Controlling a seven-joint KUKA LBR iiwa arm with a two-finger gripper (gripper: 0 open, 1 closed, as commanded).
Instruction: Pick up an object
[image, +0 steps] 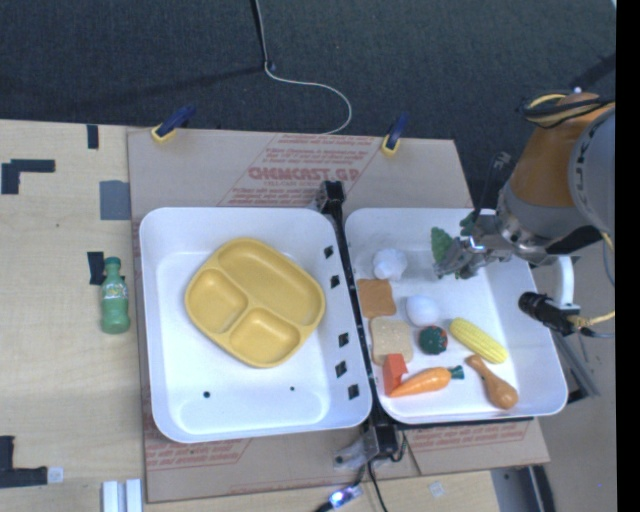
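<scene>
Probably lab: cardboard-lined bench (300, 170), robot arm (560, 170).

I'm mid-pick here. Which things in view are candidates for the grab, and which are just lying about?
In play, right bin: gripper, green leafy piece, two white lumps, corn, carrot, drumstick, toast slices, dark green ball.

Lying about: yellow divided plate in left bin, green bottle on the bench, blue clamps.

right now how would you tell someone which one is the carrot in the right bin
Look in the right bin, along its near edge. The carrot lies there on its side, between a red block and a brown drumstick. It alone is orange and tapered, with a small green top.
</scene>
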